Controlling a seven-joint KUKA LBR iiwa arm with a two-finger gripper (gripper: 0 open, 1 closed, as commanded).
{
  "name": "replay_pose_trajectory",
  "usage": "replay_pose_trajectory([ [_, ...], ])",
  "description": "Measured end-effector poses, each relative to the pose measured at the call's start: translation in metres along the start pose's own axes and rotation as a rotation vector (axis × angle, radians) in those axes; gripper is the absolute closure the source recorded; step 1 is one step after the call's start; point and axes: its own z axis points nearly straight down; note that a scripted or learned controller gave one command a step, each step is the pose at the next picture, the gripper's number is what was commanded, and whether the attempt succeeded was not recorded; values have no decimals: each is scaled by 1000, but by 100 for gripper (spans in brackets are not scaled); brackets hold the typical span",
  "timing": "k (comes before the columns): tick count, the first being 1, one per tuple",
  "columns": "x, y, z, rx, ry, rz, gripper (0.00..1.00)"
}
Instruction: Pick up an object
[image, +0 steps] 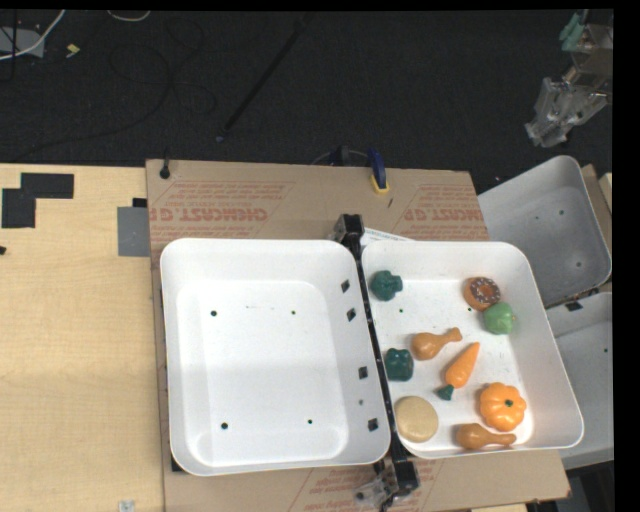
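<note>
Toy foods lie in the right bin. Among them are a dark green broccoli piece, a brown donut, a light green ball, a drumstick and a carrot. Further forward are a second dark green piece, an orange pumpkin, a beige bun and another drumstick. My gripper hangs high at the top right, beyond the right bin's far corner and well away from every object. Nothing shows between its fingers.
The left bin sits beside the right one on a cardboard sheet. A black clip strip runs between the bins. A tilted white panel stands behind the right bin, under the gripper.
</note>
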Motion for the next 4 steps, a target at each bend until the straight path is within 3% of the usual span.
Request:
replay_pose_trajectory([
  [1, 2, -1, 81, 21, 4, -1, 100],
  [2, -11, 0, -21, 2, 1, -2, 100],
  [3, -18, -8, 74, 21, 4, 0, 100],
  [4, -3, -2, 121, 18, 4, -1, 100],
])
